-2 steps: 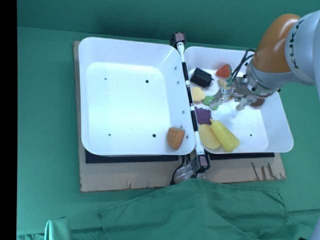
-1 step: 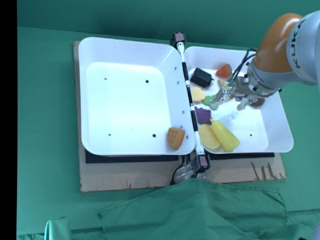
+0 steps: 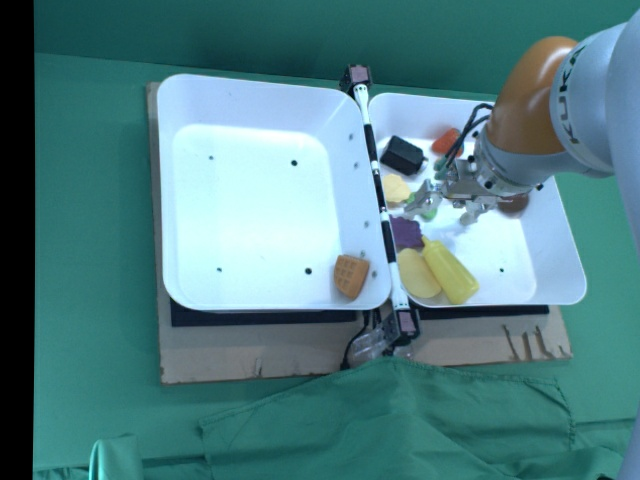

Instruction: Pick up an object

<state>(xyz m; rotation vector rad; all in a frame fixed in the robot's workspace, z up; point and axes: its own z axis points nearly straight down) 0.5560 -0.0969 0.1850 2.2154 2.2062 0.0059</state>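
Objects for picking sit mostly in right bin (image 3: 560,268). Going left to right: left bin (image 3: 200,108) has an orange waffle-like piece (image 3: 351,275) in its near right corner. Right bin, along its left wall: black block (image 3: 403,154) at the far end, pale yellow piece (image 3: 397,188), purple piece (image 3: 406,233), yellow round piece (image 3: 418,274) touching yellow bottle (image 3: 451,272) lying on its side. Small red-orange item (image 3: 446,140) near far wall. End effector (image 3: 440,200) hangs low over bin middle, just beside a green item (image 3: 424,204); grasp state cannot be told. Arm (image 3: 560,98) enters from right. Both bins rest on cardboard on green surface (image 3: 90,218).
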